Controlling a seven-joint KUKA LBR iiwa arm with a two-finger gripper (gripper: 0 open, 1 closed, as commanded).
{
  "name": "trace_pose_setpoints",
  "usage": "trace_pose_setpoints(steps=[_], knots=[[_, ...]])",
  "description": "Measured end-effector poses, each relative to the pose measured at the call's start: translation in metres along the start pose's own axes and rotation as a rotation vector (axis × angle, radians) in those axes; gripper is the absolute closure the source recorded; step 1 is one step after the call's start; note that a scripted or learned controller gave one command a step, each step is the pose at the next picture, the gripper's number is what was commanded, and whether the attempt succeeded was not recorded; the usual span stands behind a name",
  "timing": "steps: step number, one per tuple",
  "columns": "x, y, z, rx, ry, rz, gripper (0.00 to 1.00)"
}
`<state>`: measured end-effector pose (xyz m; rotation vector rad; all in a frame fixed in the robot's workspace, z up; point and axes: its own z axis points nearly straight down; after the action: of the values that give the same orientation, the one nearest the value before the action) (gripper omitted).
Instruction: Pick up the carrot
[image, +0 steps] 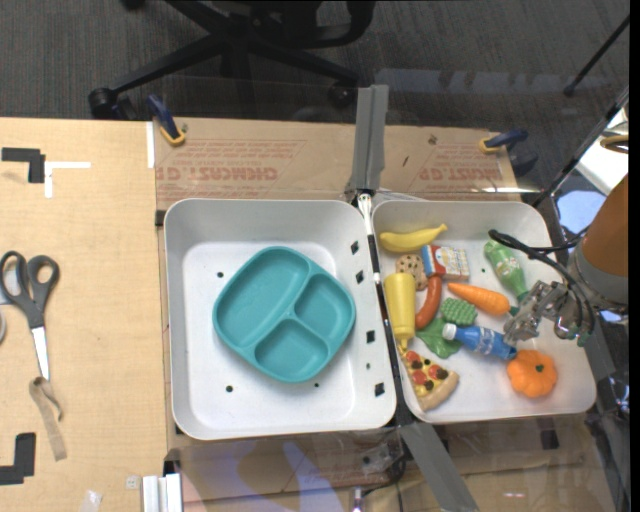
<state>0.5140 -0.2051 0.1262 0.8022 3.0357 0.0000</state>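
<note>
The carrot (478, 297), orange and tapered, lies in the middle of the right bin (566, 402), pointing toward the bin's right side. My gripper (527, 314) hangs just right of the carrot's thick end, above a blue bottle (478, 341). Its metal fingers (519, 320) point left and down with nothing between them.
The right bin also holds a banana (412, 238), a yellow bottle (401, 304), a sausage (429, 300), a pizza slice (430, 376), a small pumpkin (532, 374), a green bottle (505, 265) and a cookie (407, 265). A teal divided plate (284, 313) lies in the left bin (190, 380). Scissors (28, 290) rest on the bench at left.
</note>
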Motion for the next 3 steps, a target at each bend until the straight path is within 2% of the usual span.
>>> trace_pose_setpoints(steps=[1, 2, 3], knots=[[-0.019, 0.030, 0.034, 0.001, 0.000, 0.508, 1.00], [-0.061, 0.091, 0.032, 0.002, -0.001, 0.808, 1.00], [-0.061, 0.092, 0.032, 0.001, 0.002, 0.808, 0.00]])
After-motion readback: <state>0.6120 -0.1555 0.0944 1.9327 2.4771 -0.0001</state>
